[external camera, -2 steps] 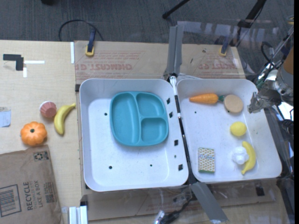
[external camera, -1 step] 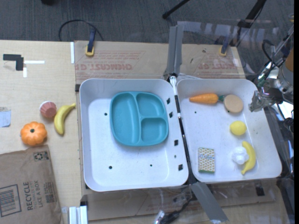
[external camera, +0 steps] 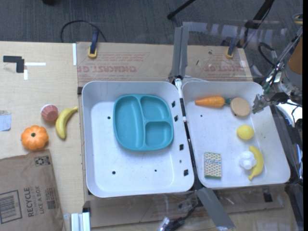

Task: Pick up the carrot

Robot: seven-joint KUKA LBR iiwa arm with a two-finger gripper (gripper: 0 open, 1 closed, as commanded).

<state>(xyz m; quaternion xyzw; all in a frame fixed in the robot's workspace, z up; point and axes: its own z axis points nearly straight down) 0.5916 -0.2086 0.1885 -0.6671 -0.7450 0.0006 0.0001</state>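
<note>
The orange carrot (external camera: 210,101) lies on its side near the back wall of the right bin (external camera: 231,177), with its green stub pointing right. My gripper (external camera: 260,103) hangs at the right bin's back right corner, about a hand's width right of the carrot. A tan round piece (external camera: 240,107) lies between the two. Nothing shows in the gripper's grasp.
The right bin also holds a lemon (external camera: 245,132), a banana (external camera: 258,162) beside a white lump (external camera: 247,161), and a small cracker box (external camera: 212,165). A teal divided plate (external camera: 143,121) sits in the left bin (external camera: 101,167). On the bench at left lie a pumpkin (external camera: 34,137), a second banana (external camera: 65,121) and a pink cup (external camera: 49,113).
</note>
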